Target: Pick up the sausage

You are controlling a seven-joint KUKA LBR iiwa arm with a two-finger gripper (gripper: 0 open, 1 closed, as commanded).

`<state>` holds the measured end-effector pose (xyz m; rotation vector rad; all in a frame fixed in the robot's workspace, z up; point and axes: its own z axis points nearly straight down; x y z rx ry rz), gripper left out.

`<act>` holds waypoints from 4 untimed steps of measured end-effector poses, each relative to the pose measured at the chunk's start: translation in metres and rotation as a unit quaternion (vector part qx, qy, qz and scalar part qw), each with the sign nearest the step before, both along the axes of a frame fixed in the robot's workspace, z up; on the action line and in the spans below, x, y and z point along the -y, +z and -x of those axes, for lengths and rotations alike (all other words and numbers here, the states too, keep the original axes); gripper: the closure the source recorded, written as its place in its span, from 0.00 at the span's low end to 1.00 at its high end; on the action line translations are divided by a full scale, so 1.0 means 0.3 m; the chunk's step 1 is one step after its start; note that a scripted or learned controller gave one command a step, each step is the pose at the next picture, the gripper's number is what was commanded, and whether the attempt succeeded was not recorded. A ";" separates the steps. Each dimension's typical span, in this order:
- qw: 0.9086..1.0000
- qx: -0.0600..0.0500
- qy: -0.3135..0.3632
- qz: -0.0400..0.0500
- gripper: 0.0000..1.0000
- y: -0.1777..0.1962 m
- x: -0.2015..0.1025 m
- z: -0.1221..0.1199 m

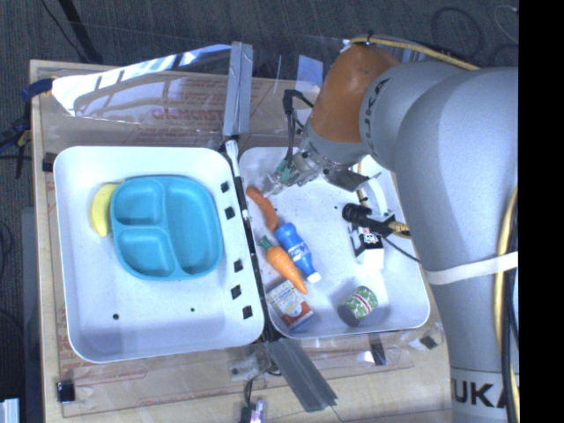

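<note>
We see the grey arm with its orange band reaching in from the right, its two-finger gripper (289, 173) hanging over the upper left corner of the right-hand shallow white bin (405, 311), and we cannot tell its finger state. We judge it sits there because the reddish-orange, slender sausage (261, 206) lies just below it by the bin's left wall. The sausage's long axis runs diagonally, upper left to lower right, its lower end pointing toward the blue plastic bottle (295, 251). Beside that lie an orange toy carrot (286, 268) and a green-labelled can (359, 304); the left bin holds a blue divided tray (166, 226).
</note>
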<state>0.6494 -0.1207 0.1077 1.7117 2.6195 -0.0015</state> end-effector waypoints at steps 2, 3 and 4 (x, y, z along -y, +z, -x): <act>1.000 -0.006 -0.008 -0.002 0.00 -0.051 0.031 0.094; 1.000 -0.006 -0.006 -0.003 1.00 -0.020 0.027 0.093; 1.000 -0.005 -0.014 -0.003 1.00 0.374 -0.034 0.170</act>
